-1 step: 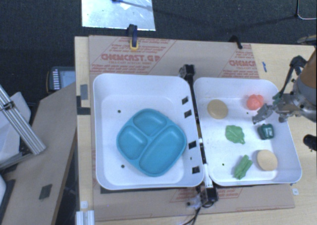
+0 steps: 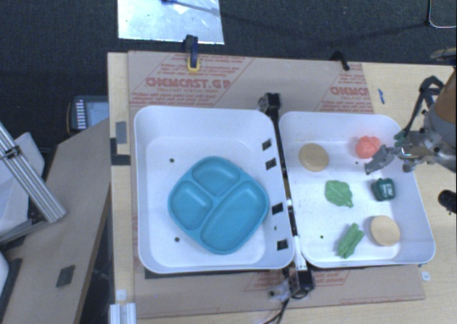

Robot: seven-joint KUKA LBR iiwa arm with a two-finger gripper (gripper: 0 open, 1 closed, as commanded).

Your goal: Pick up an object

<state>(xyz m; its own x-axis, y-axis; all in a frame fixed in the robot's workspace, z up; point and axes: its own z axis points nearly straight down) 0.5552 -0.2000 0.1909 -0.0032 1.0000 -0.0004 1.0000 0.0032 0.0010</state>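
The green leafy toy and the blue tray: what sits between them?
In the camera view, the bins' touching white walls with black clips lie between leafy toy and blue tray.

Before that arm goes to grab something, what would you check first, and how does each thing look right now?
1. Objects to pick lie in the right bin: ok.
2. Tool is over the right bin: ok, above its right side, between the orange-red lump and the dark green piece.
3. Tool carries nothing already: cannot tell.
4. Dark green piece stands apart from its neighbours: ok.
5. Leafy green piece and tan disc are unobstructed: ok.
6. Blue divided plate sits in the left bin, away from the arm: ok.
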